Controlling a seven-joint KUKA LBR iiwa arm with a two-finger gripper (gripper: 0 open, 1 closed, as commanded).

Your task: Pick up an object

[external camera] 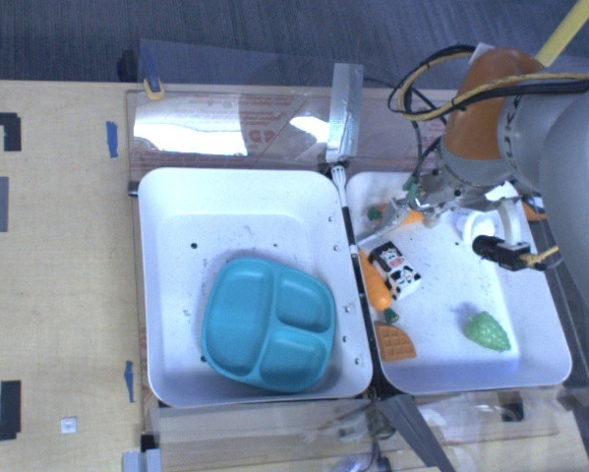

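Lighting: bright, even, overhead. Glare: white streaks on the clear panel [237, 126] just behind the left bin [166, 205]. Shadows: soft, short, under the blue tray [269, 323] inside that bin. Focus: moderately soft throughout; fine detail smeared right of the bin. Colour: slightly cool cast.

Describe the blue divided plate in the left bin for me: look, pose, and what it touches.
The blue divided plate is a rounded, teal-blue tray that looks like matte plastic, moulded into three compartments: one large at the camera view's left, two smaller at its right. It lies face up and slightly rotated in the left bin, towards that bin's near right corner. It rests on the bin floor and nothing sits in it. Its right edge comes close to the bin's right wall; contact is unclear.
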